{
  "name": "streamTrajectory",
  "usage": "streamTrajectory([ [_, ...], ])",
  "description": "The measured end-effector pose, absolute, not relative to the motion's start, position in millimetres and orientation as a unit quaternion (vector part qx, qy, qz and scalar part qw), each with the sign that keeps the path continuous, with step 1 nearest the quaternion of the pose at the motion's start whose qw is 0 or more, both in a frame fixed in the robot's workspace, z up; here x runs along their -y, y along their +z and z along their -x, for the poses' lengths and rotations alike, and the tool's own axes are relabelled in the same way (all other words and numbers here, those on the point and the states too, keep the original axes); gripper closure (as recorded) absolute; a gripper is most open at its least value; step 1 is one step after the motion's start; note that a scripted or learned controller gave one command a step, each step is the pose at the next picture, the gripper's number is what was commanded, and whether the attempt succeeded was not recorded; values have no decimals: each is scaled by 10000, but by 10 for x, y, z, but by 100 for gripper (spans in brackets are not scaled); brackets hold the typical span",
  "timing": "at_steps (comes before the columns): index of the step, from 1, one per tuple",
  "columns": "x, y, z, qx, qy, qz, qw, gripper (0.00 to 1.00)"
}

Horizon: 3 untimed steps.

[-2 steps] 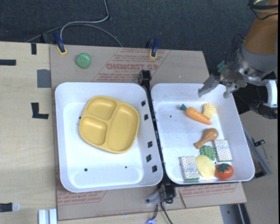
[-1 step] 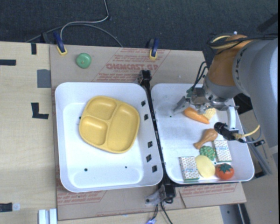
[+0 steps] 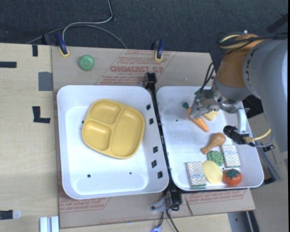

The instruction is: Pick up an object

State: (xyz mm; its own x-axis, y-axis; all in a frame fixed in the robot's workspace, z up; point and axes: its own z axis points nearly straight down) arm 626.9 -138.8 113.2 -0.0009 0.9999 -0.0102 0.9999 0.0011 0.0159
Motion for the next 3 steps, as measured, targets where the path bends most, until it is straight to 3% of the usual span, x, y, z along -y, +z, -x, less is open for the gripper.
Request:
streamTrajectory([
  [1, 1386, 1129, -6267, -7074, 20, -7067, 89, 0],
  [2, 1854, 865, -5531, -7068, -3, -7074, 13, 0],
  [3, 1821, 1883, -6298, -7077, 3, -7065, 17, 0],
])
